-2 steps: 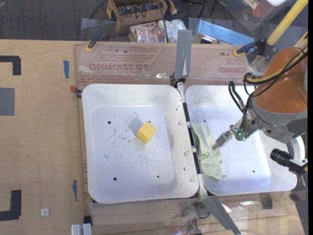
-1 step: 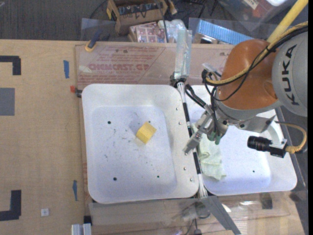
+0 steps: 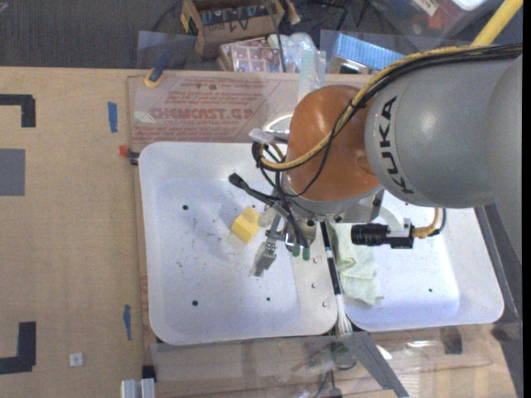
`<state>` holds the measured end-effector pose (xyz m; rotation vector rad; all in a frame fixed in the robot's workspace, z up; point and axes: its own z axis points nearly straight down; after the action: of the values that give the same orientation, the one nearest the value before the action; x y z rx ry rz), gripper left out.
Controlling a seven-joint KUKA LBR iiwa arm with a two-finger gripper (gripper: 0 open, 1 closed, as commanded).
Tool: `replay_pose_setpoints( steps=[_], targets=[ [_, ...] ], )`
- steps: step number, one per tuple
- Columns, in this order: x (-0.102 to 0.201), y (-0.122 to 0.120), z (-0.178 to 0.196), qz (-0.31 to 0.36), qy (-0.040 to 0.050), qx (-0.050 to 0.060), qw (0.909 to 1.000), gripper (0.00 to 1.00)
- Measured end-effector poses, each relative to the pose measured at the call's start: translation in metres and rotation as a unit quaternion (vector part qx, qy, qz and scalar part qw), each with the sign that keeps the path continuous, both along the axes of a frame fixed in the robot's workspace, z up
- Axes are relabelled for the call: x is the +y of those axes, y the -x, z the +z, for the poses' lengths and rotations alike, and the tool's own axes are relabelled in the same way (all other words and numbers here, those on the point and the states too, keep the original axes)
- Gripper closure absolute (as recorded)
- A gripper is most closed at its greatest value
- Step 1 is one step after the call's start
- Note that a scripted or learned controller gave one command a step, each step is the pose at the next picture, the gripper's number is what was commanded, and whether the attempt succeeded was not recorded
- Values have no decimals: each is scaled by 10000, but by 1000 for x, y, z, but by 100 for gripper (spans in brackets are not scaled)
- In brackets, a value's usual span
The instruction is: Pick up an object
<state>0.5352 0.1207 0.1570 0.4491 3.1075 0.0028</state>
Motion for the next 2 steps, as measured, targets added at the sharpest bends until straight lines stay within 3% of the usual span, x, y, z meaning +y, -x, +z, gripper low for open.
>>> replay_pose_setpoints(
  steps=[1,2],
  targets=[
    [63,4,-65,156,-29,-77,9998,0],
    [62,2,-53,132,-49,-98,9999,100]
  ],
)
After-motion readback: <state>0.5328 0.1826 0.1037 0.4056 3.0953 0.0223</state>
